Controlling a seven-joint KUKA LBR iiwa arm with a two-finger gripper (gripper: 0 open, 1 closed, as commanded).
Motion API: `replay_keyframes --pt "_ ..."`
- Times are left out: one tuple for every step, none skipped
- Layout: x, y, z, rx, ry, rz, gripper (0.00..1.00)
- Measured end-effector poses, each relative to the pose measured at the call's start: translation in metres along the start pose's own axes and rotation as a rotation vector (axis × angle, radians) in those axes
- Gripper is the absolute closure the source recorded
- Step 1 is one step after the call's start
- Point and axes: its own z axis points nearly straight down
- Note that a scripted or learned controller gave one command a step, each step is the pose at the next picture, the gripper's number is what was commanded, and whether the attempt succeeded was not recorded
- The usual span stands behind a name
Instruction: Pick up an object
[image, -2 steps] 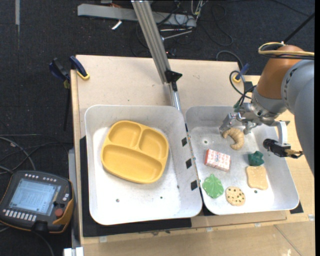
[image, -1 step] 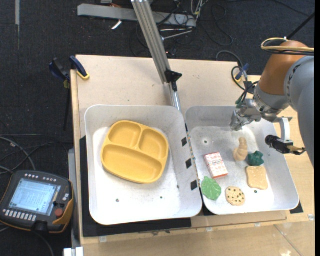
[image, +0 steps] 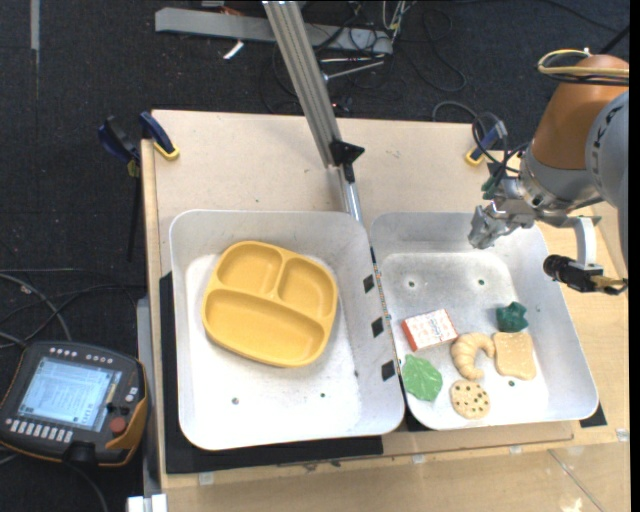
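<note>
From the camera fixed above the bench, we see the grey arm with its orange band reach in from the right, its gripper (image: 484, 228) poised over the far rim of the right bin (image: 440, 265); whether it is parted or closed we cannot tell, and nothing shows between its tips.

The right bin holds six small items, all clustered in its near half. A red-and-white packet (image: 429, 329) lies flat near the middle, its long axis running left to right with the right end tipped slightly away from us. Beside it a croissant (image: 471, 354) curves with its horns toward the right. A slice of toast (image: 515, 355) sits just right of it, long axis running near to far. A dark green piece (image: 512, 317) rests above the toast, a green leaf (image: 421, 378) lies at the near left, and a cookie (image: 469, 399) sits nearest us.

The left bin (image: 200, 400) carries a yellow divided tray (image: 270, 302), angled, with its two smaller compartments on the far side.
</note>
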Motion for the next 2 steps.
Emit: replay_keyframes --pt "-0.003 0.0 -0.044 0.0 -0.001 0.001 1.0" --pt "-0.003 0.002 -0.096 -0.001 -0.001 0.0 1.0"
